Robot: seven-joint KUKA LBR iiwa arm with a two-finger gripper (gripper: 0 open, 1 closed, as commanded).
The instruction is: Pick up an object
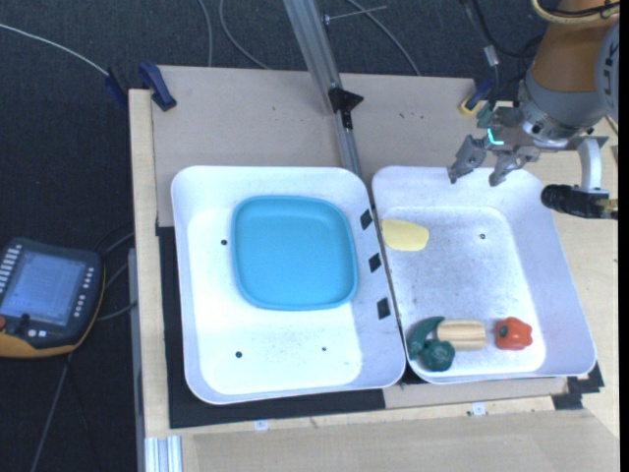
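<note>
Camera view, bench with two white bins. Gripper [484, 165]: fingers spread, nothing between them, hanging over the far rim of the right bin [550, 224].

Candidate objects, all in the right bin: yellow piece [405, 235] near the left wall, alone on the floor; green piece [430, 344], tan cylinder [462, 334] and red piece [512, 333] in a row along the near wall, green touching the cylinder, red just beside it.

Left bin [197, 264]: blue tray [294, 252], lying flat.

Risks, judged: a descent on the near row may catch two pieces at once or push one against the wall, since they sit crowded. The yellow piece looks low and rounded; fingers may slip over it, and the wall beside it leaves little room on that side.

Surroundings: metal pole [319, 52] slanting across behind the bins; pendant [44, 293] off the bench at left; cables [118, 18] on the floor. None lies between gripper and objects.
</note>
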